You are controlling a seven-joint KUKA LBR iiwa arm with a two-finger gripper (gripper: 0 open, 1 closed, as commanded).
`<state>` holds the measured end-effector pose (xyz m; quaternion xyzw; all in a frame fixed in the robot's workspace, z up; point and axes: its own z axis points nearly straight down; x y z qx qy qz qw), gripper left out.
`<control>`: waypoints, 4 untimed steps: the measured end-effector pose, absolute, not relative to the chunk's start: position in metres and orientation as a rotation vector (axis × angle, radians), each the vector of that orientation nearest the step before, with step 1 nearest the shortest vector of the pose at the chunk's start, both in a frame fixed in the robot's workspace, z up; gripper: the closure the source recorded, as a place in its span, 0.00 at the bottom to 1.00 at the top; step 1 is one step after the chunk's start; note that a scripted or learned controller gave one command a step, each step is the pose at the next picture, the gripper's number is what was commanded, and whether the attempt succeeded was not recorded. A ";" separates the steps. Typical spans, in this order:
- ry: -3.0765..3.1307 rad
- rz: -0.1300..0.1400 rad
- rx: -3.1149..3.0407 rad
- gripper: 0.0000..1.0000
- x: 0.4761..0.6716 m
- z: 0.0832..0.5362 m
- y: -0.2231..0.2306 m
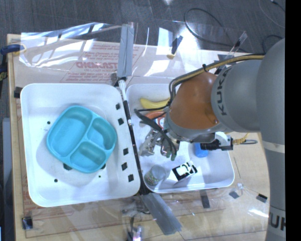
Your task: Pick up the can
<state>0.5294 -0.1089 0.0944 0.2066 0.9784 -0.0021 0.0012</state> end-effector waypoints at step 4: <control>2.803 -0.008 1.427 1.00 0.500 0.371 0.096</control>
